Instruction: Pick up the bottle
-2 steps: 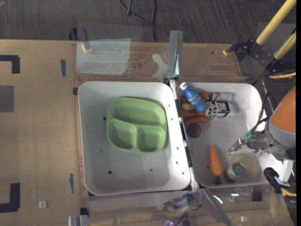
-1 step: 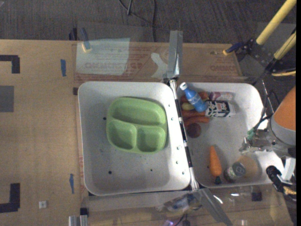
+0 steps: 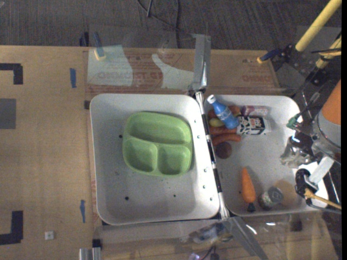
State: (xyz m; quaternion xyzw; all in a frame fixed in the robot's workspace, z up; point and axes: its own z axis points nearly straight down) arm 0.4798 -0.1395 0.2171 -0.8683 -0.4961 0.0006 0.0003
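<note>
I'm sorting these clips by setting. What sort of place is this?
Probably a robotics lab test bench, not a home: two white bins on a taped wooden bench, holding a green plate, a small blue bottle and toy food, with the arm's gripper alongside.

Two bins (image 3: pixel 108 199), one tray (image 3: pixel 158 144), one bottle (image 3: pixel 222 112), one carrot (image 3: pixel 248 185).

Little can be read here. The flattened cardboard sheet (image 3: pixel 179 69) lying on the table (image 3: pixel 43 145) at twelve o'clock of the two bins carries large reddish printed lettering, seen upside down and partly under clear plastic; its words cannot be made out. The small carton (image 3: pixel 252 125) in the right bin (image 3: pixel 271 161) bears black-and-white cow patterning, but any print on it is too small to read.
</note>
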